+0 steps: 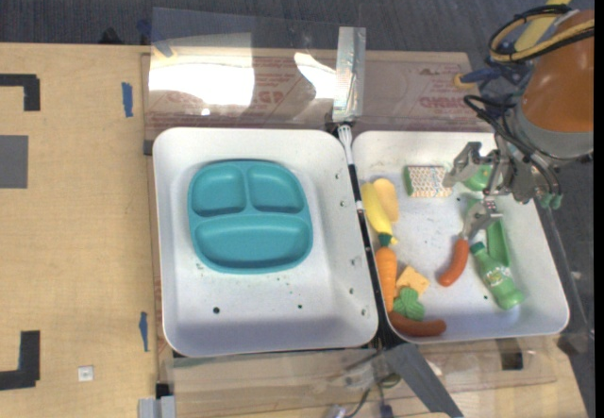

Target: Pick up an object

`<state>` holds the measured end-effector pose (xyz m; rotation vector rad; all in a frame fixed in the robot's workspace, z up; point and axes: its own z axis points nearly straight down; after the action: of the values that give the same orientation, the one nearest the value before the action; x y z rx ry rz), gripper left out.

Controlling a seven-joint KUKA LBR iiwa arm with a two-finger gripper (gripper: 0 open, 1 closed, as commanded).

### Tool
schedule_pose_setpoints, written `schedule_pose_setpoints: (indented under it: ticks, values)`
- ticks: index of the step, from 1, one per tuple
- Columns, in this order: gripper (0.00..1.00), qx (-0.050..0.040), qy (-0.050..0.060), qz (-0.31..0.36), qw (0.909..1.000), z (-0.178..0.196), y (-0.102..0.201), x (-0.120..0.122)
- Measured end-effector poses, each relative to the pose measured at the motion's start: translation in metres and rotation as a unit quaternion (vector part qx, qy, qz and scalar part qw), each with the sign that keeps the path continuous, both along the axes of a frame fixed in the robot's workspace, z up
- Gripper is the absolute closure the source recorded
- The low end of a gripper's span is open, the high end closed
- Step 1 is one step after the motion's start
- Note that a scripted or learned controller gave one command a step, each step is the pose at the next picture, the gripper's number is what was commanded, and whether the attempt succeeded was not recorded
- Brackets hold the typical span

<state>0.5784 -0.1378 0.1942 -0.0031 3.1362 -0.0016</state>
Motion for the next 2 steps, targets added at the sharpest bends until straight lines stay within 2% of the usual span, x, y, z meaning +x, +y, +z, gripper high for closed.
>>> schedule_pose_setpoints:
  ticks: [1, 2]
  values:
    - [0.0, -0.0006, -0.003, 0.012, 0.9999, -0.105, -0.023, -0.059]
    - [1.0, -0.002, -0.009, 0.013, 0.9999, -0.092, -0.022, -0.054]
